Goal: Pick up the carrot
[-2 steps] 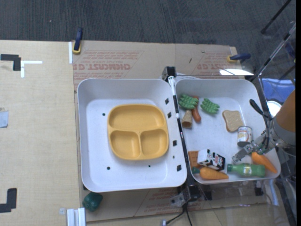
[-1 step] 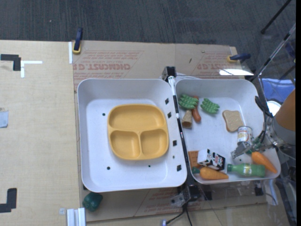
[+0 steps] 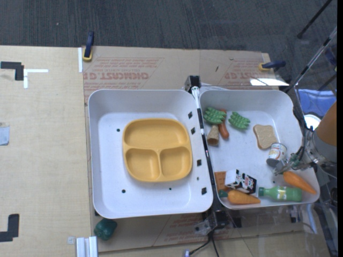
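Starting at the left, the first bin [image 3: 107, 159] holds a yellow divided plate [image 3: 157, 149], lying flat near its middle and playing no part in the job. A row of black clips runs down the seam where the two bins meet. Past it, the right bin [image 3: 252, 98] carries the clutter: two green leafy pieces [image 3: 215, 114] at its far side, a brown-and-red piece just below them, a slice of bread [image 3: 264, 136] further right, and a small can [image 3: 276, 152] next to it.

Along the near wall lie a black-and-white carton [image 3: 241, 181], one orange carrot [image 3: 243, 198] just in front of it, and a green bottle [image 3: 280, 194] on its side, nearly touching that carrot's tip. A second carrot [image 3: 300, 182] lies tilted at the right wall, above the bottle's far end.

The gripper [image 3: 285, 165] sits low by that second carrot's upper left end, beside the can. Whether it is spread or pinching anything cannot be told; the tool is small and blurred here.

My judgement: the approach is under way and nothing is lifted yet. The next move calls for centring over the carrot body, across its narrow width, clear of bottle and can.
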Motion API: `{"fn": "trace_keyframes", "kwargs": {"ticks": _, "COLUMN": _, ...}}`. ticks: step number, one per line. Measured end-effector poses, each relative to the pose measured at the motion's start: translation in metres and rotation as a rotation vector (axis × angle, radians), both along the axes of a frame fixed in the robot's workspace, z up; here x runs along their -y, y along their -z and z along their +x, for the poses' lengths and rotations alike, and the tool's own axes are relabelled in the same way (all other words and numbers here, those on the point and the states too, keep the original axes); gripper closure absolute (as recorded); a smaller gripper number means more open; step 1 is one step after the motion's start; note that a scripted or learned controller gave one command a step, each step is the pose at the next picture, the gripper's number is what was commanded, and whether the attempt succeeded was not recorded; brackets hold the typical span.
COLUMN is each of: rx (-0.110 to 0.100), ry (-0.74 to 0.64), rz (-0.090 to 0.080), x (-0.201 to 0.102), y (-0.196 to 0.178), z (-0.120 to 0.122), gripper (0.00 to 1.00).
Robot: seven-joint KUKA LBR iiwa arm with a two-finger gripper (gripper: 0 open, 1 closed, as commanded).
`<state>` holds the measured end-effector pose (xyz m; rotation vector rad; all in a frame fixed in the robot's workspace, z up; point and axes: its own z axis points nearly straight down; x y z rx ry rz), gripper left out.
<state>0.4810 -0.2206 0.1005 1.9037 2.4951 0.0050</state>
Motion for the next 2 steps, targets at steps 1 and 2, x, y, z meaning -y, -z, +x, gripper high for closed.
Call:
{"fn": "trace_keyframes", "kwargs": {"ticks": 1, "rx": -0.004, "ry": 0.091, "rz": -0.001, "x": -0.077, "y": -0.021, "z": 0.008, "gripper": 1.0}}
{"fn": "trace_keyframes", "kwargs": {"ticks": 2, "rx": -0.005, "ry": 0.605, "rz": -0.001, "x": -0.149, "y": -0.091, "z": 0.017, "gripper": 1.0}}
